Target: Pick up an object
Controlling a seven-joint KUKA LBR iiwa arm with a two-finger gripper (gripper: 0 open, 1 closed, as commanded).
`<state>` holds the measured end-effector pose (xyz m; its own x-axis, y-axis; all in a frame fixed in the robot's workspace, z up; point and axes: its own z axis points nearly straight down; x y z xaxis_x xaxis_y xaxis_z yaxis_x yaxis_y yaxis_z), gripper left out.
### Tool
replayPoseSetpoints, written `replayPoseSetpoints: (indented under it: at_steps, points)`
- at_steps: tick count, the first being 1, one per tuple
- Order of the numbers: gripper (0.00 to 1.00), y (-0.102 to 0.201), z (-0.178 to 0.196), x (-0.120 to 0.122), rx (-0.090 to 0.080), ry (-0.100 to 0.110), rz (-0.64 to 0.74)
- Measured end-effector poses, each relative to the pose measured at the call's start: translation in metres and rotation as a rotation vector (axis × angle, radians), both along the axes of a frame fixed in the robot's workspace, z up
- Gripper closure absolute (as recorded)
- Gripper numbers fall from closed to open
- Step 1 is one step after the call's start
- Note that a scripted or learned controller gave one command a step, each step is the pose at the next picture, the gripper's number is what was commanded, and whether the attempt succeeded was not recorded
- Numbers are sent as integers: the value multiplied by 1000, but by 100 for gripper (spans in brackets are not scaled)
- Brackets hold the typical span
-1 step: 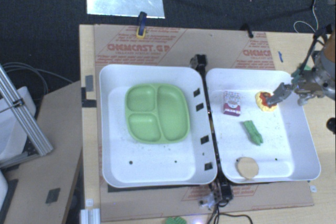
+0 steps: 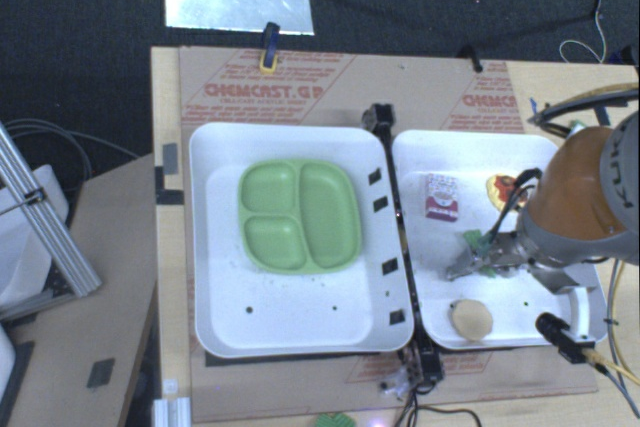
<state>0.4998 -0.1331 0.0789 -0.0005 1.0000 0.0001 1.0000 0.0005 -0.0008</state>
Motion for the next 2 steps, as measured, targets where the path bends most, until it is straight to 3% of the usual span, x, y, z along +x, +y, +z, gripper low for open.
replayPoseSetpoints:
  at_steps: [1, 2]
  points:
    - [0, 2, 6, 49, -1, -7, 6]
    - [100, 2, 16, 47, 0, -4, 3]
